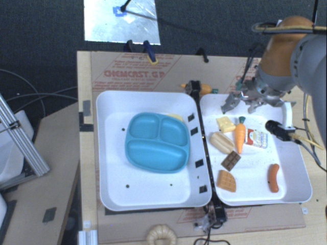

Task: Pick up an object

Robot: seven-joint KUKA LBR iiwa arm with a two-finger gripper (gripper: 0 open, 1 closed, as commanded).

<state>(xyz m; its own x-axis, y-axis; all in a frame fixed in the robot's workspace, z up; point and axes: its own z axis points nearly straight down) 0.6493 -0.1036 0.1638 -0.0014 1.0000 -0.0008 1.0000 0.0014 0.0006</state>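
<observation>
Over the bench, my gripper point(240, 102) hangs above the back edge of the right bin point(296, 162), its two fingers spread apart and holding nothing. I count seven items in that bin: one carrot point(239, 135) with a green top, one pale yellow cheese wedge point(225, 124), one bread roll point(222, 142), one brown chocolate bar point(231, 161), one tan waffle point(226, 180), one sausage point(273, 178), and one small printed packet point(257, 138). The left bin point(112, 152) carries a single blue divided plate point(157, 141) with three compartments, and a sliver of something yellow peeks out from behind its far rim. Both white bins sit side by side on a sheet of printed cardboard point(133, 71), joined by a strip of black clips point(198, 131), over a light wooden bench. Beyond it lie dark carpet, a shiny square panel point(121, 14) at 12 o'clock, cables, and an aluminium frame point(20, 137) at 9 o'clock. From my fingertips the cheese wedge lies at about 7 o'clock, near but apart; the carrot sits at 6 o'clock just beyond it, upright in the view with its green end toward me. The sausage lies well apart at 5 o'clock, near the bin's front right.
</observation>
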